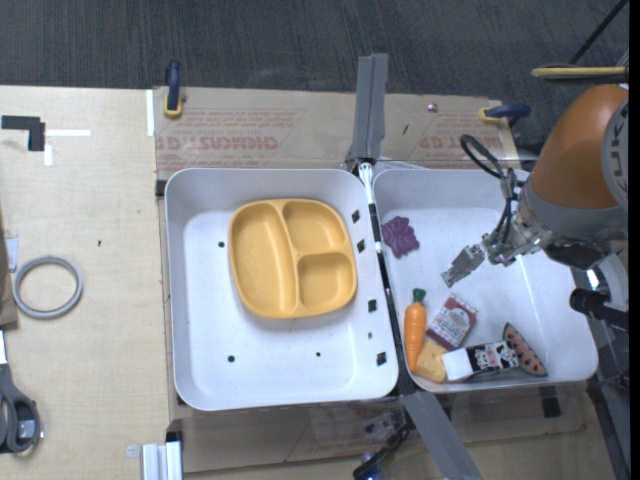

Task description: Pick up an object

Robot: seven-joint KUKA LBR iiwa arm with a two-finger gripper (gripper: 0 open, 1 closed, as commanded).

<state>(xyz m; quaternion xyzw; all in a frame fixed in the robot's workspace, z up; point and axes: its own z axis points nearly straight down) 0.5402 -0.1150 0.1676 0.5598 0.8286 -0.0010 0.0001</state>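
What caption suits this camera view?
Gripper over right bin of toy food; yellow tray in left bin.

hand [462, 265] over right bin [560, 368] | yellow plate [293, 258] in left bin [195, 298]

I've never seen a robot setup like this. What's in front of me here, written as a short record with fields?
left bin: shallow white bin holding a yellow three-compartment plastic plate
right bin: purple toy grape bunch, orange toy carrot, red packet, toy watermelon slice
arm: grey arm with an orange band
end effector: over the right bin, nothing seen in it
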